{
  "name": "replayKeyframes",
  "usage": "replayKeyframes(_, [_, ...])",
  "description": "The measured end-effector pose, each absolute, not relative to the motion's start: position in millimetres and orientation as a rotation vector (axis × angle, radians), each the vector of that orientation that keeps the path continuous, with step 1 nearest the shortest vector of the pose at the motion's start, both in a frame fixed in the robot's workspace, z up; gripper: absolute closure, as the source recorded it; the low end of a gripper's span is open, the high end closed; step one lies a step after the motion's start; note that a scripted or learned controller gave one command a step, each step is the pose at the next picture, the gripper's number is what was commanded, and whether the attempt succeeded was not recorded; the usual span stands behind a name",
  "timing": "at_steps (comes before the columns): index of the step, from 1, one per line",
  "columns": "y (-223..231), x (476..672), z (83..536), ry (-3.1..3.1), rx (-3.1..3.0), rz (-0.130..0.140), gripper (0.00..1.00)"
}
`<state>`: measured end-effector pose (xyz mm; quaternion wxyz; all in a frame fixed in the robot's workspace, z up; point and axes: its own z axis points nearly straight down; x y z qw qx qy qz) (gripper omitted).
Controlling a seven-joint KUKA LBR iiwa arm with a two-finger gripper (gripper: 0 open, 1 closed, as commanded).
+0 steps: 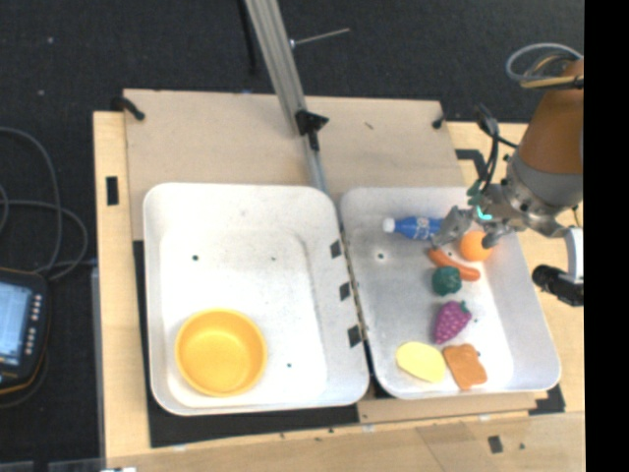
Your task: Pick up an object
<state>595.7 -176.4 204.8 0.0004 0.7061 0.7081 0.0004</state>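
Orange ball point(474, 245) sits between the spread fingers of the end effector point(476, 226) low in the right bin point(393, 362), touching a carrot point(454, 263), with a blue bottle point(413, 227) just left and a green toy point(446, 281), grapes point(451, 320), lemon slice point(423, 362) and bread point(465, 366) nearer the front.

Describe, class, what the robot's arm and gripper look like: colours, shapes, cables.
The arm is a rounded grey body with a broad orange band above the wrist. Thin dark cables loop beside it. The gripper is small, metallic grey and dark, with a tiny teal light near its base.
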Motion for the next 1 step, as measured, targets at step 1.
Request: replayKeyframes(1, [-179.6,588.0,161.1,2.221,2.221,-0.003,0.00])
